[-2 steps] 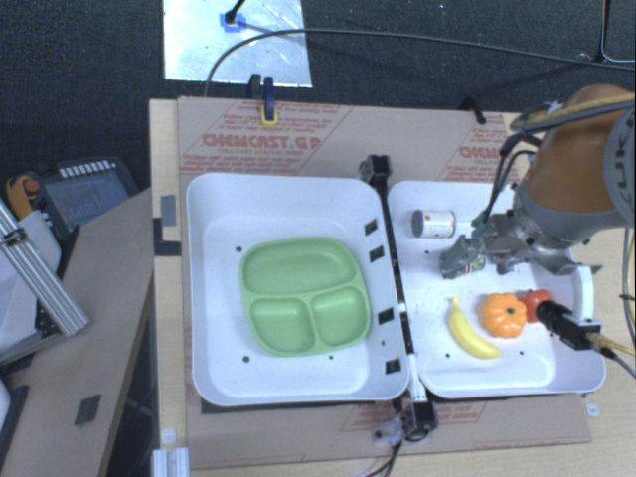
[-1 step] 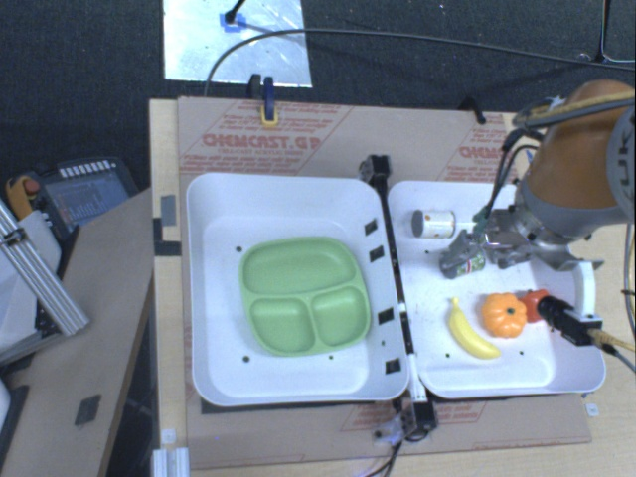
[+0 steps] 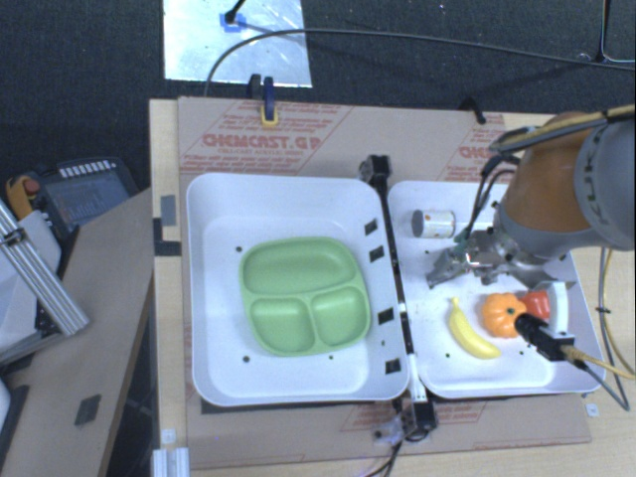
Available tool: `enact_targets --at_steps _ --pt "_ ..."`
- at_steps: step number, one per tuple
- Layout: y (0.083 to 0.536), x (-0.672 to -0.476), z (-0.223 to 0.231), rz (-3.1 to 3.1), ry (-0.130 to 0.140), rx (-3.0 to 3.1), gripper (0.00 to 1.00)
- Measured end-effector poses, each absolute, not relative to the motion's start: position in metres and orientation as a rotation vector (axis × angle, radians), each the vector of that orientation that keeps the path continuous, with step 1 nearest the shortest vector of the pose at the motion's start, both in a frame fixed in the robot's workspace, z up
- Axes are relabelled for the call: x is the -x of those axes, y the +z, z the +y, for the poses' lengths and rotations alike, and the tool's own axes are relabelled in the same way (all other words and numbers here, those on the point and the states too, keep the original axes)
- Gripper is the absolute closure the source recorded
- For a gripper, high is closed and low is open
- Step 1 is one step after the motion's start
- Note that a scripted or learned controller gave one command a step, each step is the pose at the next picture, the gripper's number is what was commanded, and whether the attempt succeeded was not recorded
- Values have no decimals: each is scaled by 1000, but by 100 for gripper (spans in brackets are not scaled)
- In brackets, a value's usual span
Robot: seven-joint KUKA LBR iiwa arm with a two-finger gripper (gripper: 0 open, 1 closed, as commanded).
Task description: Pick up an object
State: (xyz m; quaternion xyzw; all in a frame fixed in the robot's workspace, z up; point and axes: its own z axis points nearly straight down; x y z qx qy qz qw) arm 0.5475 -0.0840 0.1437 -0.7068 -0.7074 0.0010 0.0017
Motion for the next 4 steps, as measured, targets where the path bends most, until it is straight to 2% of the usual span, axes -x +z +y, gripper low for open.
enact_targets --at_steps 1,2,3,4 --pt "91 -547 -84 -2220 3 2218 0" --pt "105 -549 -84 -2223 -2 2222 100" --pt "158 -541 -91 -2223 -4 2225 100" --pt "201 -545 -92 -2229 -6 2222 100"
